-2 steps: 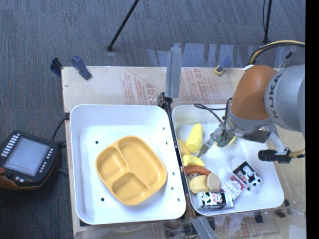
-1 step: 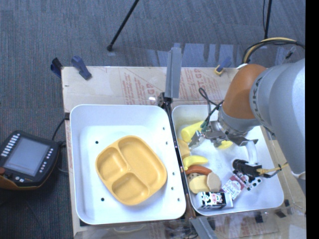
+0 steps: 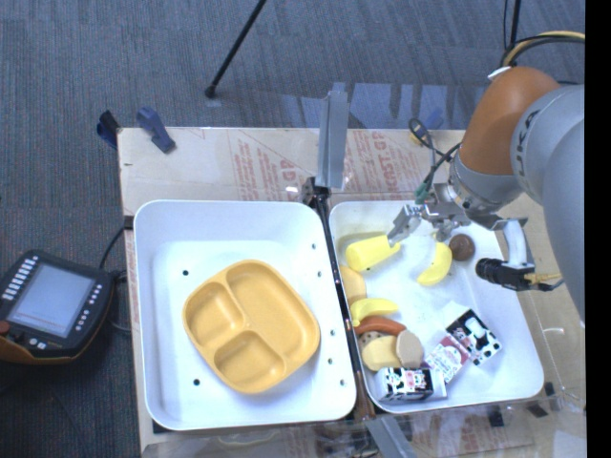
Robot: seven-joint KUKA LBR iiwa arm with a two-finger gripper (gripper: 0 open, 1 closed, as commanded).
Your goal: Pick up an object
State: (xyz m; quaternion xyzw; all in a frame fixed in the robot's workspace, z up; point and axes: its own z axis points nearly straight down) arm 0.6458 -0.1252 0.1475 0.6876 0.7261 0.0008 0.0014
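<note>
Camera view: gripper jaws spread, nothing btwn; yellow block just beside at 7 o'clock, long axis 8–2; banana at 5.

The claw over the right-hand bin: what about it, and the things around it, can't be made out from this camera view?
- Claw: small and partly under the wrist; whether it grips anything is unclear.
- Yellow block: one claw finger ends at its upper end; contact cannot be judged from above.
- Brown ball: its top edge is hidden by the wrist.
- Food pile by the bin's left wall: overlapping pieces hide each other.
- Arm: cut off by the picture's right side.
</note>
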